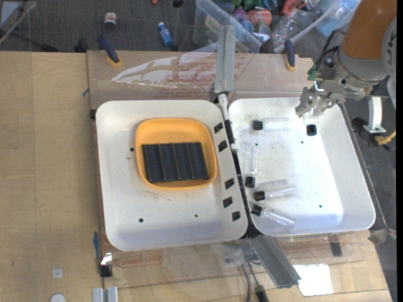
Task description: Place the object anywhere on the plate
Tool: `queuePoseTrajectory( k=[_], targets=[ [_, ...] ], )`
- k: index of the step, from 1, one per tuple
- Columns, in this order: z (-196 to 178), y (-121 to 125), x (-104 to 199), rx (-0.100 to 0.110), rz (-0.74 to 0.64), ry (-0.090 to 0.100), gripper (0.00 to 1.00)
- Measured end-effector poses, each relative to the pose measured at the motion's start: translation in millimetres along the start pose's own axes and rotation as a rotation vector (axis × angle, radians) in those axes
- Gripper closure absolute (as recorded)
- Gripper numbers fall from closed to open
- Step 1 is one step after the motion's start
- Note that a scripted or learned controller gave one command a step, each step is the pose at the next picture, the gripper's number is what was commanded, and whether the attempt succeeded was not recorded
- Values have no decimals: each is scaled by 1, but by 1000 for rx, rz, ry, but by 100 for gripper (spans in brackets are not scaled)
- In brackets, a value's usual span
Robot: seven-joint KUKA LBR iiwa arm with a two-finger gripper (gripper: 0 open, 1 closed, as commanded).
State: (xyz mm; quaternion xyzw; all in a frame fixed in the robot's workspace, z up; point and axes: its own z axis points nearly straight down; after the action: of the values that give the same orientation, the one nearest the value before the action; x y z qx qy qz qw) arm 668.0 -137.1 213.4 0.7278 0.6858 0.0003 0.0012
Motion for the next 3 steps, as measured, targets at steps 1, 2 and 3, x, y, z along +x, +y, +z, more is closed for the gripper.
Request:
queuePoseTrajectory(
  k=[1,2,3],
  targets=[
    [-16,-2,19,-3,-55,0,100],
    [-6,-2,24,2,-120,1,100],
    [-22,-3,34,-3,-154,0,100]
  ],
)
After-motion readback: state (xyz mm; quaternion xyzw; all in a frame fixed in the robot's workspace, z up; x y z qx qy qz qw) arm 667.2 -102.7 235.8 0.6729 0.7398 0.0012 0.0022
